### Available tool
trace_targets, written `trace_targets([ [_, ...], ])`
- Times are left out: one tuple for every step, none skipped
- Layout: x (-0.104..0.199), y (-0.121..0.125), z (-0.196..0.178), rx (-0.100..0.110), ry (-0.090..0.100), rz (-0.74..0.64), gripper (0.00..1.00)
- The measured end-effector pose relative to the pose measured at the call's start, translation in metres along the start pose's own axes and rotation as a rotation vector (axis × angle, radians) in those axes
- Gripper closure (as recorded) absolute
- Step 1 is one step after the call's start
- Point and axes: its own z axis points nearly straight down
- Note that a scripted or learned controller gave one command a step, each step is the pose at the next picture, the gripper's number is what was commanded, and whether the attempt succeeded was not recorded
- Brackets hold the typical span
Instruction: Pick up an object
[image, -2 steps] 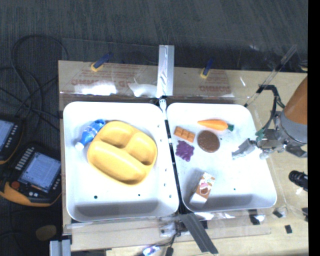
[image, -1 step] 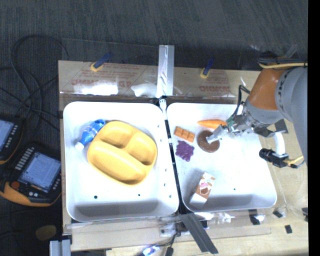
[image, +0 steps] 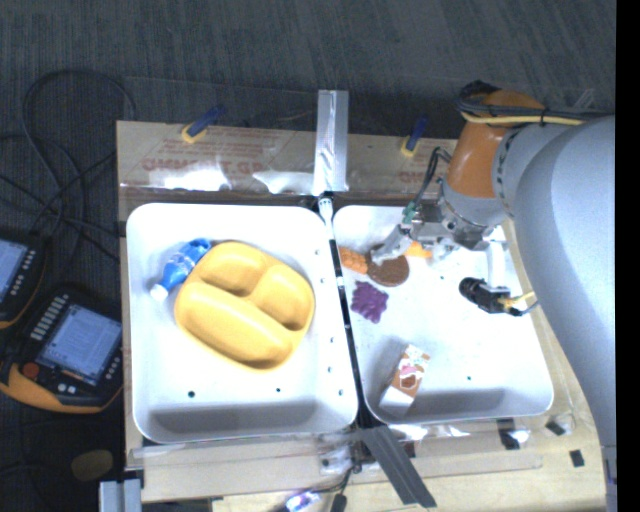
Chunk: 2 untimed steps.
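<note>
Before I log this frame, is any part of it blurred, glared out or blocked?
Camera view: even light, soft shadows under the yellow object; the arm's grey body looms large and soft at right, covering the right bin's far edge; the gripper area is slightly blurred; no strong glare.

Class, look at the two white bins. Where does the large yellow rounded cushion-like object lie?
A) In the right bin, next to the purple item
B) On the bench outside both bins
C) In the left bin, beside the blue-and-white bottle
C: the large yellow rounded cushion-like object fills much of the left white bin, with the blue-and-white bottle at its upper-left edge.
</note>
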Motion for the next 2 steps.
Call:
trace_targets([
  [-0.001,0.0,-0.012,0.001,-0.004,-0.001,1.0],
  [0.096,0.008,-0.093,-0.004,0.002,-0.177,1.0],
])
